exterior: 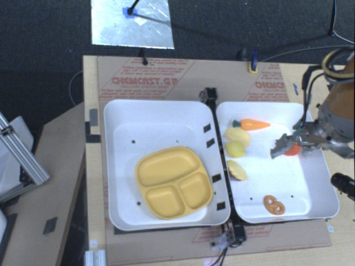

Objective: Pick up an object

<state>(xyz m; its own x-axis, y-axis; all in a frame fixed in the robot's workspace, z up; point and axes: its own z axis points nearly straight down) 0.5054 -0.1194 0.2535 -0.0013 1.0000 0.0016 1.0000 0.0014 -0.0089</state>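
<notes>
Arm reaches in from the right, low over the right bin [319,204]; gripper [282,146] just beside a red-orange object [292,150], claw state can't tell. Same bin: carrot [254,124], pale yellow pieces [237,142], pretzel [273,205]. Left bin [119,148] holds a yellow divided tray [173,181].

Evenly lit from overhead, fairly bright on the two white bins [166,115], which look slightly washed out. Dim in the dark floor [44,32] around the bench. Strong mottled glare on the shiny metal sheet [132,15] at the top. Soft, faint shadows under items. Mild softness and grain throughout; gripper [283,144] slightly blurred.
</notes>
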